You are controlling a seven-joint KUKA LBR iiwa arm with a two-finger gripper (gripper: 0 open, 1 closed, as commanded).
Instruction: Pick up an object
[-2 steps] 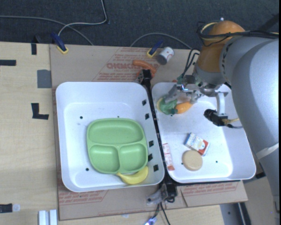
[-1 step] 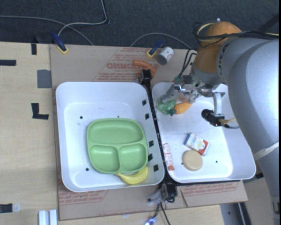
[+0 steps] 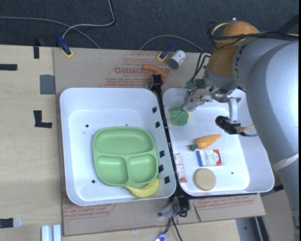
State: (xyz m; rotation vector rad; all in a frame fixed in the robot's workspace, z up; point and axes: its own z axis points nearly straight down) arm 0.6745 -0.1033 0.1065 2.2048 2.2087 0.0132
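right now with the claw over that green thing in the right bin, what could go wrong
1. The green round object sits close to the right bin's left wall, so the claw may catch the wall or nudge the object instead of gripping it.
2. It looks rounded, so it could slip out.
3. The carrot lies nearby and might get bumped.

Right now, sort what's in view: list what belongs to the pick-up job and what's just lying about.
Job:
- pincer, at the right bin's far left corner
- green ball, just under the pincer
- carrot
- small box
- tan disc

Lying about:
- green tray in the left bin
- banana by the tray
- clamps and cables behind the bins
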